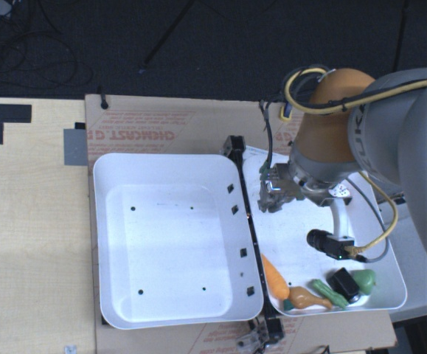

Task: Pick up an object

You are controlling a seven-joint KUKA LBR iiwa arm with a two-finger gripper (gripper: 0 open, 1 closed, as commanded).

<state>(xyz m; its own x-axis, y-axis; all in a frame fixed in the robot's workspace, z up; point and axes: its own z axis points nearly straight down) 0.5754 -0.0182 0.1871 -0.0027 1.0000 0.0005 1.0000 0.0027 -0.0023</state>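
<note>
White plastic is forming two shallow bins that are sitting side by side on a cardboard sheet (161, 127) laid over a pale wooden bench (29, 220). The left bin (106, 198) is being shown with a bare floor marked by a few small dark dots. The right bin (390, 301) is being reached into from the right by the grey arm (390, 124), whose orange band (338, 120) is being seen above the wrist. The gripper (272, 194) is being held low over the upper left part of the right bin, close to the black divider (246, 227) between the bins; whether its jaws are open or closed cannot be told, and nothing is being seen between them. The objects are being kept together in the lower corner of the right bin, well apart from the gripper: an orange carrot-shaped toy (273, 275) beside the divider, a tan piece (305, 297) next to it, a green item (360, 280), and a small black block (344, 282) lying against the green item.
</note>
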